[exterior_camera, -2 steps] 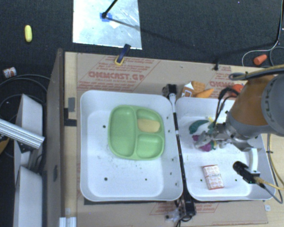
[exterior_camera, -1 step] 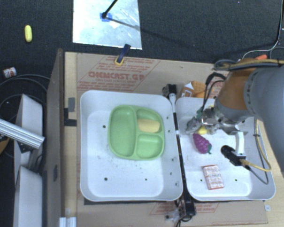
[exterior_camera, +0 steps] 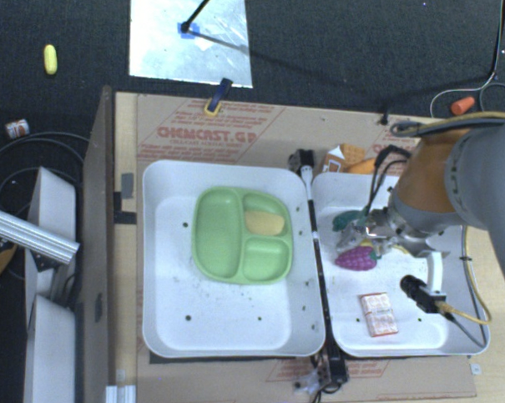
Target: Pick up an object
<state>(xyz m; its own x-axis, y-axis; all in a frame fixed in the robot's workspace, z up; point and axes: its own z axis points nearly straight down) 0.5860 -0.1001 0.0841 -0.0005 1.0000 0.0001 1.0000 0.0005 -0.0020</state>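
Observation:
In the right bin (exterior_camera: 456, 331) lies a purple grape-like cluster (exterior_camera: 356, 259), with a small teal object (exterior_camera: 344, 219) just behind it. My gripper (exterior_camera: 357, 234) reaches down from the grey arm between these two, right above the purple cluster and touching or nearly touching it. A pink-and-white flat packet (exterior_camera: 378, 314) lies nearer the front of the same bin. The left bin (exterior_camera: 168, 318) holds a green divided plate (exterior_camera: 225, 245) with a yellow piece (exterior_camera: 264, 223) in its upper right compartment.
An orange-and-white item (exterior_camera: 346, 160) sits at the back rim of the right bin. A black divider rail (exterior_camera: 315, 249) runs between the bins. A black connector and cable (exterior_camera: 424, 297) hang from the arm over the right bin's right side.

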